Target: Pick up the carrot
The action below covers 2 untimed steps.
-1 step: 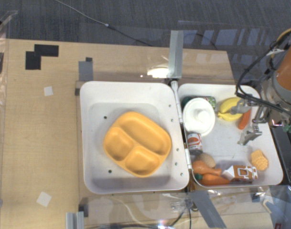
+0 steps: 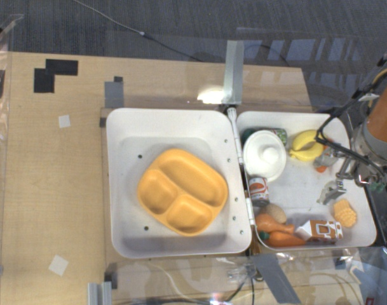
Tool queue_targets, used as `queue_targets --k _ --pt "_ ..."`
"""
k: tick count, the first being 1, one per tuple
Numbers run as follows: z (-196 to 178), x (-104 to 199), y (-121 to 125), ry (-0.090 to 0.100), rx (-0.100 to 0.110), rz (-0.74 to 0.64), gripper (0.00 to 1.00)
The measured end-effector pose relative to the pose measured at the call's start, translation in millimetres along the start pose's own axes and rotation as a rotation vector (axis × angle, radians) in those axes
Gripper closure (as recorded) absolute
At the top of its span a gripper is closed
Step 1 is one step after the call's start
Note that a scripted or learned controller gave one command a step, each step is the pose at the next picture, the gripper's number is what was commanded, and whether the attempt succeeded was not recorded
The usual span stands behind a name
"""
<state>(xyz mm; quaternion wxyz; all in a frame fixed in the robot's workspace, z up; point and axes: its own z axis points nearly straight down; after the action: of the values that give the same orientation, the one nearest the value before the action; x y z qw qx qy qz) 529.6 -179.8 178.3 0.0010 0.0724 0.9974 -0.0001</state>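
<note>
Wooden table carried two white bins side by side. At the right edge of the frame the fingers hung over the right bin; whether they stood open or closed I cannot tell. Just below them lay a ridged yellow piece, with a banana above. The carrot lay in that bin's lower left corner, touching a potato and a small carton. Such crowding could spoil a grasp: the fingers might catch a neighbour or the wall instead.

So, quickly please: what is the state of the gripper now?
Gripper: over the right bin, apart from the carrot; whether it is open or closed cannot be told.
</note>
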Motion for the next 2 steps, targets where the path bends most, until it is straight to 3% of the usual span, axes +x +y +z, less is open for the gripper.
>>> queue_targets --k 1,2 --pt "69 -24 -22 0.000 -0.001 -0.030 0.00" --pt "54 -29 -20 -0.015 0.001 -0.039 1.00"
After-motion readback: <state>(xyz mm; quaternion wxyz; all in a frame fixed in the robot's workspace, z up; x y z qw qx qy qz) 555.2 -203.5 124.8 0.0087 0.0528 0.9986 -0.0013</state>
